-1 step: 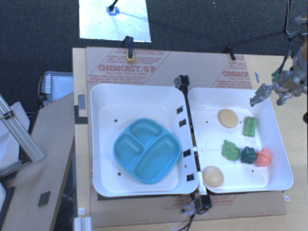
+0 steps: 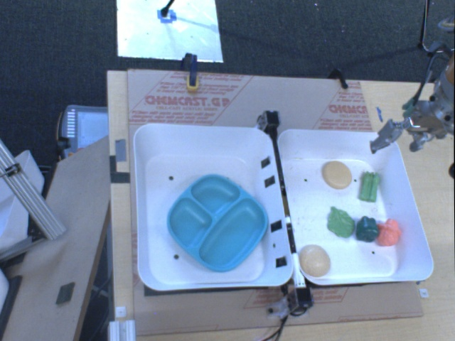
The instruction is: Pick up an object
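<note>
The right bin [image 2: 409, 190] holds several small toy foods: a tan bun [image 2: 337, 174], a green block [image 2: 369, 187], a leafy green piece [image 2: 341, 222], a dark teal piece [image 2: 367, 229], an orange-pink piece [image 2: 389, 233] and a second tan bun [image 2: 314, 260] at the front left corner. My gripper [image 2: 399, 138] hangs over the bin's far right rim, above and behind the green block. It is open, its fingers spread, with nothing between them.
The left bin [image 2: 153, 155] holds a blue divided plate [image 2: 217, 222]. A black clip strip [image 2: 277, 190] runs along the seam between the bins. A cardboard sheet [image 2: 213, 98] lies under both bins, and a grey device [image 2: 82, 130] sits at the left.
</note>
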`<state>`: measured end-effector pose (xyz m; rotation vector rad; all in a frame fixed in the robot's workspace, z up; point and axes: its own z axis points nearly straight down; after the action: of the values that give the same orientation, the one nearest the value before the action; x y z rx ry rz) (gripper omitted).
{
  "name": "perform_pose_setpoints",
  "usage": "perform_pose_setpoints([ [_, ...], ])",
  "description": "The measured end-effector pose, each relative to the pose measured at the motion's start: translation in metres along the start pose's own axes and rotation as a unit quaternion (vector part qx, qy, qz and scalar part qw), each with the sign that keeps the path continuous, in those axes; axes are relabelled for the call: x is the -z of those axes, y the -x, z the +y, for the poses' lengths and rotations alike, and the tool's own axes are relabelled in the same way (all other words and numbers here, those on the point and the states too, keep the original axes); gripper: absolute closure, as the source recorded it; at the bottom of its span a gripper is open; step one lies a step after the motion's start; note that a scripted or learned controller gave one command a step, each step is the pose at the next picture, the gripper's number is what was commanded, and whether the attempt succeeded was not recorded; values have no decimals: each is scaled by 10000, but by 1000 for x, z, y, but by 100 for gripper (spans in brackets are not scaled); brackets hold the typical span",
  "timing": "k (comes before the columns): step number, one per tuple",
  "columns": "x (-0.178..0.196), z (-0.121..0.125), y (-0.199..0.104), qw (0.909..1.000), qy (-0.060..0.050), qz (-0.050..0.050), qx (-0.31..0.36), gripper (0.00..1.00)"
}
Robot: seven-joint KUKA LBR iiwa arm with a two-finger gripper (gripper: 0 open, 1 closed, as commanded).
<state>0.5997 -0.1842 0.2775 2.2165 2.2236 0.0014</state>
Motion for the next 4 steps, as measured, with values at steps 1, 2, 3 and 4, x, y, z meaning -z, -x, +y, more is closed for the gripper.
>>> perform_pose_setpoints([
  [1,-59,4,7,10000,-16,1,-10,0],
  [2,-106,12,1,10000,-10,2,9,0],
  [3,-152,16,-7,10000,-13,4,11,0],
  [4,-138,17,-7,10000,15,-5,18,100],
])
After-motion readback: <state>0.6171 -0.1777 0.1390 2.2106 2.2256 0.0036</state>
